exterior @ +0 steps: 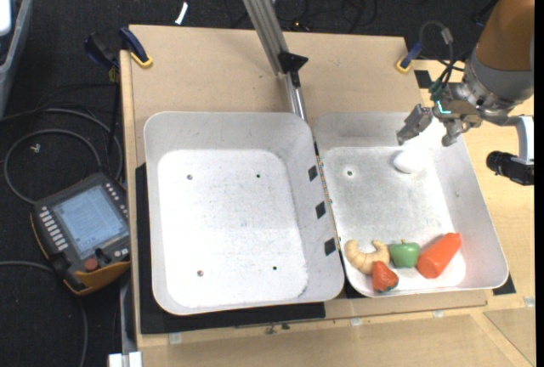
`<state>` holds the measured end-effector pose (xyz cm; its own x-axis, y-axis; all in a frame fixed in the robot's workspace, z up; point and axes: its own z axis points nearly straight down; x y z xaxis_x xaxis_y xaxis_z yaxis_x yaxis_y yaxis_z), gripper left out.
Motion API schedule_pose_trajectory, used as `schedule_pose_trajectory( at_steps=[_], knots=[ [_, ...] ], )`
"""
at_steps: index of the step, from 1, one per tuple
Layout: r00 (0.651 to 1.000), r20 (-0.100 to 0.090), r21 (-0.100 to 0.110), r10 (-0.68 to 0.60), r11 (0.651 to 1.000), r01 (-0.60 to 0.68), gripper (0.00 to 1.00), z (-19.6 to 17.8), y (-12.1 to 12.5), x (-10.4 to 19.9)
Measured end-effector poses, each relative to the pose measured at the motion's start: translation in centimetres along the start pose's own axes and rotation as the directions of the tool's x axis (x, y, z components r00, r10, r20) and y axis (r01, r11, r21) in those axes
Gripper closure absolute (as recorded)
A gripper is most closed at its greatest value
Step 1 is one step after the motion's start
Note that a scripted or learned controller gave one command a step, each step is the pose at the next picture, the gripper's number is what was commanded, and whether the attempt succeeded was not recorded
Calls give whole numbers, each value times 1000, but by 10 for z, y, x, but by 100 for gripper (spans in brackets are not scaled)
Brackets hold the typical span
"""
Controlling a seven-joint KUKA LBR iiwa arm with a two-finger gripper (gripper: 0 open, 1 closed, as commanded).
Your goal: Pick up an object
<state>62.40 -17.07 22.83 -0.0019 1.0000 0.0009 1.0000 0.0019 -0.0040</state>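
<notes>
Gripper (pixel 432 126) is hanging at the upper right of the frame over the right bin (pixel 476 212), fingers spread, grasping nothing. White object (pixel 409 160) is lying just below-left of the fingertips; the toy pile sits well apart at lower right.

A: Anyone able to read any text here, like labels, brands or numbers?

B: Nope, nothing legible. The handheld control pendant (pixel 82 229) on the floor has a lit screen, but whatever's on it is too small and blurry to make out. No readable markings on either white bin (pixel 161 144).
</notes>
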Motion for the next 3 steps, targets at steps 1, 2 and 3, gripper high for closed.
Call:
schedule_pose_trajectory(
  at_steps=[1,2,3],
  knots=[
    [1000,1,-2,-1,1000,1,0,-2,0,0],
    [1000,0,2,2,1000,-2,0,62,-2,3],
    [1000,0,1,3,1000,-3,0,109,-7,-3]
  ],
)
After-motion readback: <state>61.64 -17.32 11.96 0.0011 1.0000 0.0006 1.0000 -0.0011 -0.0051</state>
